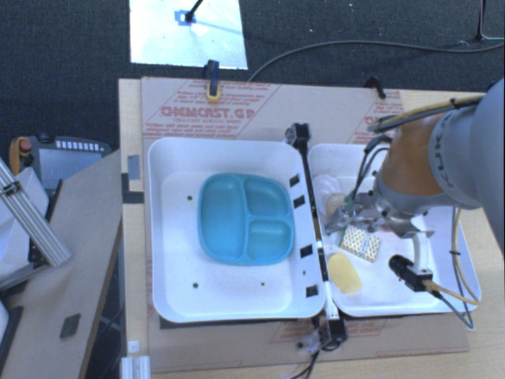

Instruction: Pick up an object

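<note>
My gripper (353, 218) hangs low over the middle of the right bin (454, 287), the arm coming in from the right. Just below it, toward the front, lies a small yellow-and-white checkered piece (362, 245), close to the gripper. A pale yellow rounded object (344, 273) rests nearer the front left corner of that bin. A small pale object (335, 202) and a clear, whitish one (324, 185) lie to the gripper's left, by the bin's left wall. Nothing visibly sits in the gripper.
The left bin (173, 212) holds a blue divided plate (245, 218) at its centre. A black divider strip (309, 212) runs between the two bins. A pendant and metal rail sit off the bench at far left.
</note>
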Robot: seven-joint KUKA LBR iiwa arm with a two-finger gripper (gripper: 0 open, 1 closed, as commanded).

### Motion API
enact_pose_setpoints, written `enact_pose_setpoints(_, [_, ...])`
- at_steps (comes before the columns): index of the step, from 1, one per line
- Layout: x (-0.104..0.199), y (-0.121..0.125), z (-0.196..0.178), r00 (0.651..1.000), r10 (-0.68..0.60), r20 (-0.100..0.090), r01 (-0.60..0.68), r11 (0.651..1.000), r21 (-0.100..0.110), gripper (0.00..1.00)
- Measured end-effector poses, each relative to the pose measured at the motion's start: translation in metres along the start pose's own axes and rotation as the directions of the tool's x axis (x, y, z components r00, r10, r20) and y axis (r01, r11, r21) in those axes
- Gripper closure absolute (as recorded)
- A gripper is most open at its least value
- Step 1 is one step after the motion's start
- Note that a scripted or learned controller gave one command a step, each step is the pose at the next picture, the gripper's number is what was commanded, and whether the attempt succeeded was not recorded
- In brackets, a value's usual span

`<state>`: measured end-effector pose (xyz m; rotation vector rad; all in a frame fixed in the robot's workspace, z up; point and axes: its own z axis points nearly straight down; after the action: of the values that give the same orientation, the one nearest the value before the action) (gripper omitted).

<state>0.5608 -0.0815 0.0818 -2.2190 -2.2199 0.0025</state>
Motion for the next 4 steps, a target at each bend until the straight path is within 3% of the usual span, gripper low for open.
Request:
enact_pose_setpoints(1, [0.000, 0.002, -0.013, 1.000, 0.001, 0.001, -0.001, 1.000, -0.005, 1.00])
enact_pose_setpoints(4, [-0.012, -0.007, -0.149, 1.000, -0.003, 0.002, 0.003, 1.000, -0.009, 1.00])
